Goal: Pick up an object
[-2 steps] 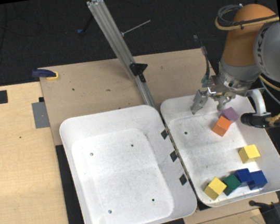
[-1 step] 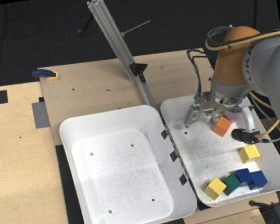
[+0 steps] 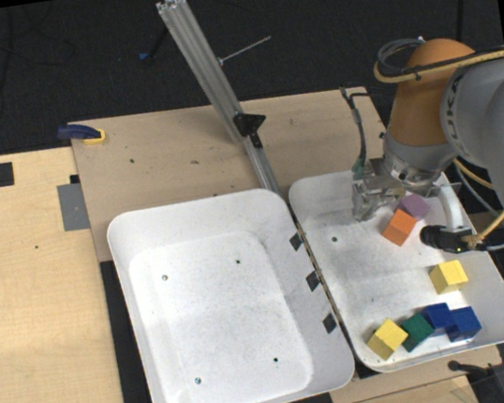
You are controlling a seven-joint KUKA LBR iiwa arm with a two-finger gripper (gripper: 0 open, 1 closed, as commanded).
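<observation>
Orange, the block (image 3: 397, 227) lies just beside and below my fingers (image 3: 372, 198) in the right bin (image 3: 327, 195), not yet lifted, and whether I'm spread or closed I cannot tell.

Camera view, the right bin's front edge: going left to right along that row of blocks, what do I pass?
Yellow block → green block → blue blocks, at least two, touching. The row sits along the right bin's near wall.
</observation>
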